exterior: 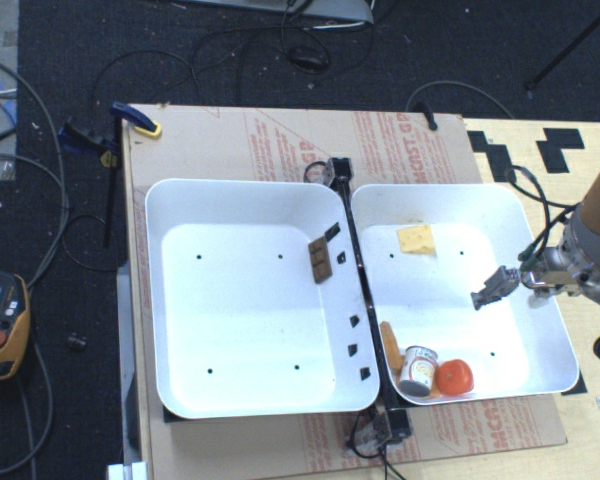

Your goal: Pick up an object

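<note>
My gripper (492, 290) hangs over the right side of the right bin (540, 298), reaching in from the right edge, with nothing visible between its fingers. A yellow sponge-like square (416, 239) lies at the back of that bin. Near the bin's front left corner sit a small can (417, 368), a red tomato-like ball (455, 377) and an orange carrot-shaped piece (390, 345). In the left bin (180, 298), a brown chocolate-bar block (320, 260) leans near the right wall.
The two bins stand side by side on a cardboard-covered bench (280, 133). A black divider strip (355, 268) with clips runs between them. Cables and a blue-and-yellow clamp (135, 120) lie off the bench's back left.
</note>
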Controlling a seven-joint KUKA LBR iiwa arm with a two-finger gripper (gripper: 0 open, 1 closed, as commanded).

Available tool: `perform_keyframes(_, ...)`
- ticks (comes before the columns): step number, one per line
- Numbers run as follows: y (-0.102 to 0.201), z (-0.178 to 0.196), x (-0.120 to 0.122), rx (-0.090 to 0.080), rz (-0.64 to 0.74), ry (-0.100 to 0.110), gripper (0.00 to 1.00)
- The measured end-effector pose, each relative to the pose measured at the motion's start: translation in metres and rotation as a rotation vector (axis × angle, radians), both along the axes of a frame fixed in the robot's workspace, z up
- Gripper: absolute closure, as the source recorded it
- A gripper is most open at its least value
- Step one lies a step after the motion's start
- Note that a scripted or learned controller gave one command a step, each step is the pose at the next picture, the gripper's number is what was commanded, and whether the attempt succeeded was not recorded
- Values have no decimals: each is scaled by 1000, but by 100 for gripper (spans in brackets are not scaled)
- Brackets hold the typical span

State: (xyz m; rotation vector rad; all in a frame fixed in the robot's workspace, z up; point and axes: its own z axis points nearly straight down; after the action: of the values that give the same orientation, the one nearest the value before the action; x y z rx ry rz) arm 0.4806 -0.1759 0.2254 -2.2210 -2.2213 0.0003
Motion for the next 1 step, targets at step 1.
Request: perform_keyframes(1, -1, 24, 5, -1, 0, -2, 0)
